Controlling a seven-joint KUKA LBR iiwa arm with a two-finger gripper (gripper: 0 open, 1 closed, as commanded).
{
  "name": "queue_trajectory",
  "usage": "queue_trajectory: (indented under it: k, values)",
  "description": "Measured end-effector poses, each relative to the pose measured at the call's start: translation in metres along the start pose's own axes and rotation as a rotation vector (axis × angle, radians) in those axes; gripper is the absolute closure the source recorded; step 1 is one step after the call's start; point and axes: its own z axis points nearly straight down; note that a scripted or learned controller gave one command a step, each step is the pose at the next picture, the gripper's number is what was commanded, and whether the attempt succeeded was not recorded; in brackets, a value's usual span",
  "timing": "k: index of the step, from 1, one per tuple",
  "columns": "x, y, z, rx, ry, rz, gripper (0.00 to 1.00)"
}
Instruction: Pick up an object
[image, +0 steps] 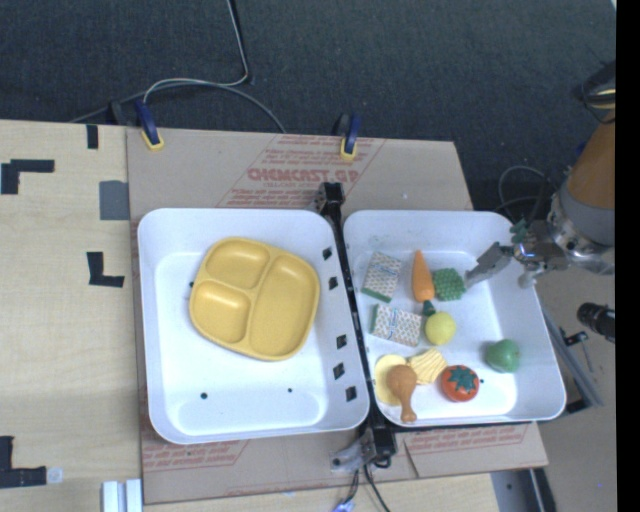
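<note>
Camera view has the hand (480, 270) reaching into the right bin (520, 400), holding nothing, its spread unreadable. Judged mid-approach; next it needs lowering over the broccoli (449, 285).

The right bin (520, 400) is carrying all the small toy foods. An orange carrot (422, 277) is lying lengthwise toward the far edge, touching a green broccoli piece (449, 285) beside it. Two pale patterned sponge-like squares (382, 275) (397, 324) are sitting near the bin's left edge. A yellow lemon (440, 327) is resting in the middle. A green round fruit (502, 354) is lying near the right edge. Along the near edge, a brown drumstick (402, 385), a yellow ridged piece (429, 365) and a red tomato (460, 383) are clustering.
</note>
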Motion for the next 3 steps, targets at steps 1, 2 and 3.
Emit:
queue_trajectory:
  k: [1, 2, 3]
  values:
    - [0.047, 0.029, 0.122, 0.005, 0.002, 0.000, 0.00]
    - [0.082, 0.083, 0.138, -0.004, -0.001, -0.001, 0.00]
    - [0.082, 0.083, 0.128, -0.005, -0.003, -0.002, 1.00]
